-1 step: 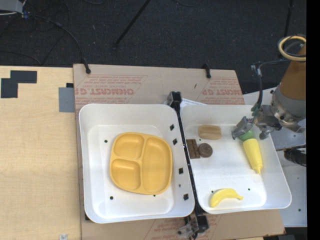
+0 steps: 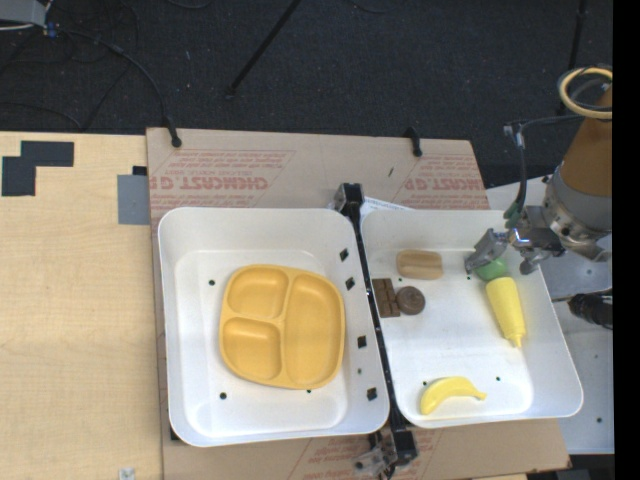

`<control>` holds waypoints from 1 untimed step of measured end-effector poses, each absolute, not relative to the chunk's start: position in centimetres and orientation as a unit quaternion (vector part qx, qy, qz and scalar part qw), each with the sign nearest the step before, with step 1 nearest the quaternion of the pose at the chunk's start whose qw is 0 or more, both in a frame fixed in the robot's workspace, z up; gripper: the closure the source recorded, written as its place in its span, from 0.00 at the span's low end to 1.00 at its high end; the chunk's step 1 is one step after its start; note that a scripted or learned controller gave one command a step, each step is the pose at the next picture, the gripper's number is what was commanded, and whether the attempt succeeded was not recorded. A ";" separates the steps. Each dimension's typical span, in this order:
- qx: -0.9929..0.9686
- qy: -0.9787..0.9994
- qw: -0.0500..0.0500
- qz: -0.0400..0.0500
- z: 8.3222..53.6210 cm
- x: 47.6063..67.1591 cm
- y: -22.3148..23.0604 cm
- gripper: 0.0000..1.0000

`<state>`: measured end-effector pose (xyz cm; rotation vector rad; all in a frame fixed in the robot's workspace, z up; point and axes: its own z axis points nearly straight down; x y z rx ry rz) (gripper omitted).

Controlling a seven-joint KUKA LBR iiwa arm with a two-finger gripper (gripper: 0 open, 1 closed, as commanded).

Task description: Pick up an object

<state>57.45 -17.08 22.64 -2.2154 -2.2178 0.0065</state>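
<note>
In the right bin [image 2: 560,388] lie a yellow bottle-like toy with a green end [image 2: 506,306], a tan bread piece [image 2: 419,264], a round brown cookie [image 2: 410,300] beside a dark brown block [image 2: 385,298], and a yellow banana [image 2: 450,393]. The left bin [image 2: 190,408] holds a yellow divided plate [image 2: 283,325]. My gripper [image 2: 508,247] hangs low at the right bin's far right, just above the green end of the yellow toy. Whether it touches the toy is unclear.
A black divider [image 2: 362,298] runs between the two bins. The grey arm with its orange band [image 2: 588,148] stands over the right bin's far right corner. Cardboard [image 2: 300,173] lies behind the bins, and a wooden bench top [image 2: 70,318] spreads to the left.
</note>
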 end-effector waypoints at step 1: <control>-0.707 -0.707 0.006 0.003 16.1 56.8 -16.6 0.00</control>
